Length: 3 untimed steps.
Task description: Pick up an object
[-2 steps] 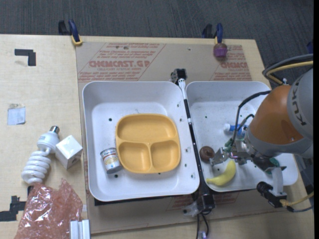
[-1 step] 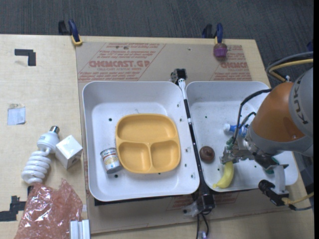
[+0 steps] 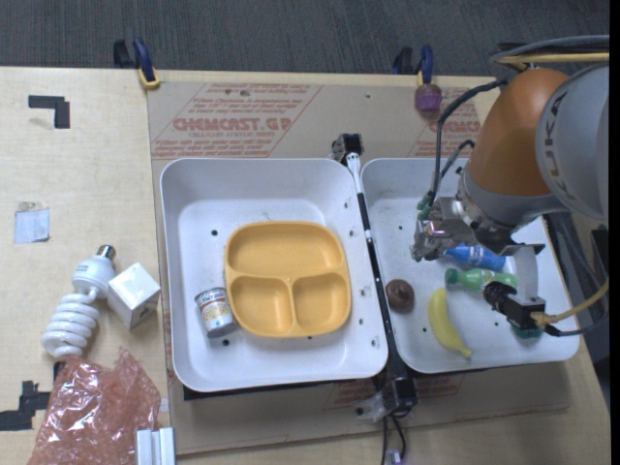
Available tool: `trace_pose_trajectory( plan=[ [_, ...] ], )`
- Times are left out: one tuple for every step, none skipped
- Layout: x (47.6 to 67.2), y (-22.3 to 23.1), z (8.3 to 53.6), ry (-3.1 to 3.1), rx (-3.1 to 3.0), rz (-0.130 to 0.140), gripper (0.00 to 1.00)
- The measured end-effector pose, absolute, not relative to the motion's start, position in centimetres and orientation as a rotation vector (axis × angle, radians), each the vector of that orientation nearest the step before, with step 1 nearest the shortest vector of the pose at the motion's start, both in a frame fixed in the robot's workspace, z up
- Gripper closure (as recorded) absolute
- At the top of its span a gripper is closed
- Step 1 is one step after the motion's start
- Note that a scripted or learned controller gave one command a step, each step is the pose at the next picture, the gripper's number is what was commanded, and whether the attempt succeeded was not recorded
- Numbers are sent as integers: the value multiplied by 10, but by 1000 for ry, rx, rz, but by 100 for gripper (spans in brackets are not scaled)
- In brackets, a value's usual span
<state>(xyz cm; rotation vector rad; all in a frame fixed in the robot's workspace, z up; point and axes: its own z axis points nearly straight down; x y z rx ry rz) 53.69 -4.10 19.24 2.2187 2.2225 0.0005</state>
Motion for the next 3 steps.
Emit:
trace_pose_trajectory(
  plan=[
    [537, -41, 192, 2223, 2218, 0, 0],
    [554, -98, 92, 2221, 2221, -1, 0],
    [477, -103, 92, 2220, 2223, 0, 0]
  ],
)
